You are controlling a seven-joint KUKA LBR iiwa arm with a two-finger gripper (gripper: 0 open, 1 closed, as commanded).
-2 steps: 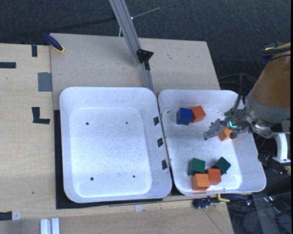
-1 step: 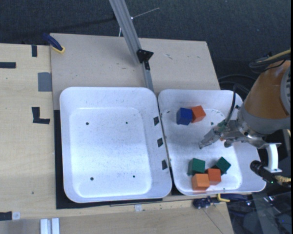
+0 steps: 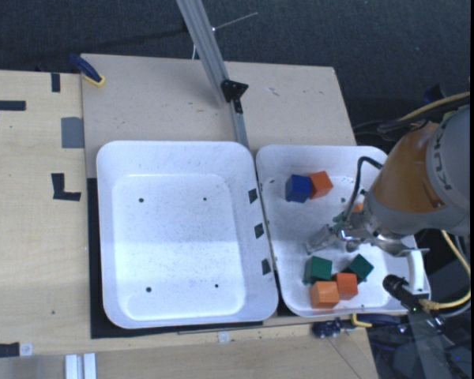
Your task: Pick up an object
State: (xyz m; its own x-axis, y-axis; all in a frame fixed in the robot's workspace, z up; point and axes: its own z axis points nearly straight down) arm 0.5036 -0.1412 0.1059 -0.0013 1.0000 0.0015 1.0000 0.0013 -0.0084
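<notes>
1. Left of the right bin [image 3: 268, 212], the left bin [image 3: 110, 212].
2. In the right bin: blue cube [image 3: 298, 188], orange cube [image 3: 321, 183], green blocks [image 3: 318, 269].
3. My jaws [image 3: 332, 239] hover above the green blocks, approaching; whether they are spread I cannot tell. Next: descend squarely.

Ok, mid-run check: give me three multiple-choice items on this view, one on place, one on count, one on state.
1. The blocks lie in:
A. the right bin
B. the left bin
C. the bare bench

2. Blue blocks in view:
A. three
B. none
C. one

3. The blue block and the orange block by it:
A. touch side by side
B. lie in separate bins
C. are stacked

Answers:
1 A: every block sits inside the right bin.
2 C: one blue block shows.
3 A: it sits against the orange block.
</notes>
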